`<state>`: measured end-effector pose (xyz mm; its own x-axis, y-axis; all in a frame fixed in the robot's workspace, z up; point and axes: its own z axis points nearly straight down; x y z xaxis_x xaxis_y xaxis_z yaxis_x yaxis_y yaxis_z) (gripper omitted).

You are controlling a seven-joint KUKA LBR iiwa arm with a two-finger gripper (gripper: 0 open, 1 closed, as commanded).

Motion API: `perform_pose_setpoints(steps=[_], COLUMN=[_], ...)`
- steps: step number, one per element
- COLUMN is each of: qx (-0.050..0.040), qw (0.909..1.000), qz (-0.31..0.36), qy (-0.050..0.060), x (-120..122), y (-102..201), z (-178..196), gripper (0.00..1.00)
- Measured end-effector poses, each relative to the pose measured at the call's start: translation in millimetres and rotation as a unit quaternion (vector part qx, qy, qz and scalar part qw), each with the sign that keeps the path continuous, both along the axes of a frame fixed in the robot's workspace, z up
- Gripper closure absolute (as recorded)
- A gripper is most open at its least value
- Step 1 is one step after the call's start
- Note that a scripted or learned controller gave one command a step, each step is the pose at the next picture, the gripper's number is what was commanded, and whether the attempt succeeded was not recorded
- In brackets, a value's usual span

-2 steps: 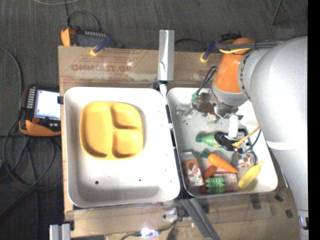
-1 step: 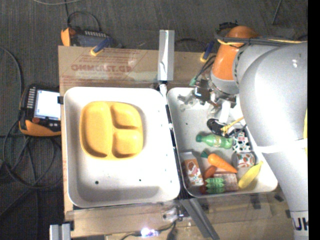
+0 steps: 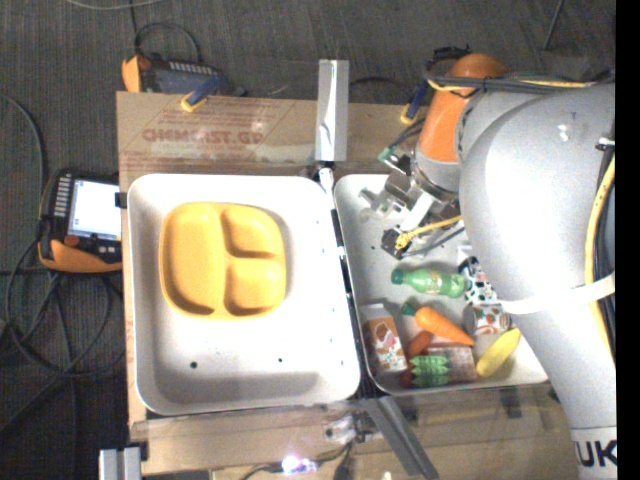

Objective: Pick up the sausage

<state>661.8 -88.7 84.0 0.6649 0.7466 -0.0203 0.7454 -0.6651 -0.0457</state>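
Note:
The sausage (image 3: 418, 344) is a short red-brown piece in the right bin (image 3: 350, 268), near its front. It is wedged between a small printed packet (image 3: 384, 342) and a carrot (image 3: 446, 325). My gripper (image 3: 398, 208) hangs over the back part of the same bin, well behind the sausage and apart from it. The grey arm with its orange band (image 3: 441, 133) covers the right side of that bin. Nothing shows in the gripper's grasp.
A green bottle (image 3: 432, 283) lies between gripper and sausage. A yellow banana-like piece (image 3: 499, 352), a green item (image 3: 431, 370) and a patterned cup (image 3: 481, 294) crowd the front right. The left bin (image 3: 150, 368) holds a yellow divided tray (image 3: 226, 258).

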Motion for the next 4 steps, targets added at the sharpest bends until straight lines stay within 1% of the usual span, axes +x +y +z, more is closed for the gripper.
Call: perform_pose_setpoints(steps=[2, 3, 4], qx=[-0.0008, 0.0024, -0.0049], qw=[1.0, 0.9996, 0.9871], qz=[-0.001, 0.029, 0.159], qy=[0.0, -0.008, -0.019], x=[-0.3, -2.7, -27.7], y=[-1.1, -20.4, -0.8], z=[-0.4, -1.9, 95.2], gripper=[0.0, 0.0, 0.0])
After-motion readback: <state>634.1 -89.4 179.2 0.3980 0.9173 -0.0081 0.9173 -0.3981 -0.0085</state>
